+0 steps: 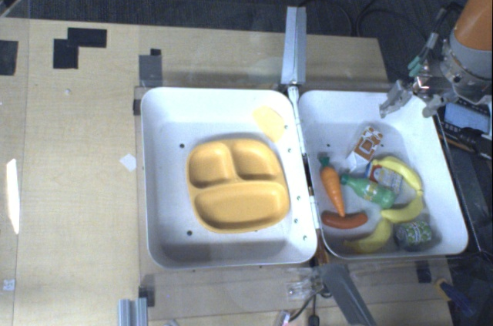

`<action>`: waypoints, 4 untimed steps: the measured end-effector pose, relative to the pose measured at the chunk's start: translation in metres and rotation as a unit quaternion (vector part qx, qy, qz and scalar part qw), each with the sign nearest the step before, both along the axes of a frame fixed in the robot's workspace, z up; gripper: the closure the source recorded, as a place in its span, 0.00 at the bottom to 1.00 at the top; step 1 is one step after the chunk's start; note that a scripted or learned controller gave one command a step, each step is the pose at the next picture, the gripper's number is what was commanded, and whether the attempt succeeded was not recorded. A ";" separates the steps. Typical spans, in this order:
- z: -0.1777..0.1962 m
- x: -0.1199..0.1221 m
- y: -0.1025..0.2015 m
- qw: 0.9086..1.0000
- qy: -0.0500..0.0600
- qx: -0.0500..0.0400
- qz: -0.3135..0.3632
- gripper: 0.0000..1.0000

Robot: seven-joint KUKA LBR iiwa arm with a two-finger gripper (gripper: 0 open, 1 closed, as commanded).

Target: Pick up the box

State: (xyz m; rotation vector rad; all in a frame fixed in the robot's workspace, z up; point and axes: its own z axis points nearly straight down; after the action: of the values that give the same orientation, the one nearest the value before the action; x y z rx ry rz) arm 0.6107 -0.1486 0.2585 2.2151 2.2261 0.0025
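Nearest me, along the front of the right bin [453, 203], I see a dark round fruit [416, 233], a banana [400, 197] curving around it, and a sausage [344, 220]. Just behind those lie a carrot [333, 189] and a green bottle [370, 189], crowded close together.

In the left bin [158, 186] sits a yellow tray [235, 186] with three wells, well apart from anything I need.

Farther back in the right bin I find the box [367, 143], a small white carton with orange-brown print, tilted, its lower end just beside or perhaps touching the bottle and banana. I judge it light and fairly stiff, likely thin card that would crush under a hard squeeze, and smooth enough to slip. I would take it across its narrow sides near the upper end, which stands free of the clutter, and close gently.

Farthest off, the gripper [412, 97] hangs over the back right corner of that bin, near the rim, above and to the right of the box. Its two fingers stand spread apart with nothing between them. The box is not yet taken; I judge the arm needs to come forward and left, then down.
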 end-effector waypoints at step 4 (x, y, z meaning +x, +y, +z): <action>-0.156 0.004 0.003 1.000 -0.009 -0.002 0.007 1.00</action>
State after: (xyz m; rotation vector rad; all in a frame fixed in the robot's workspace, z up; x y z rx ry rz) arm 0.6143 -0.1460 0.1026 2.1879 2.2315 0.0192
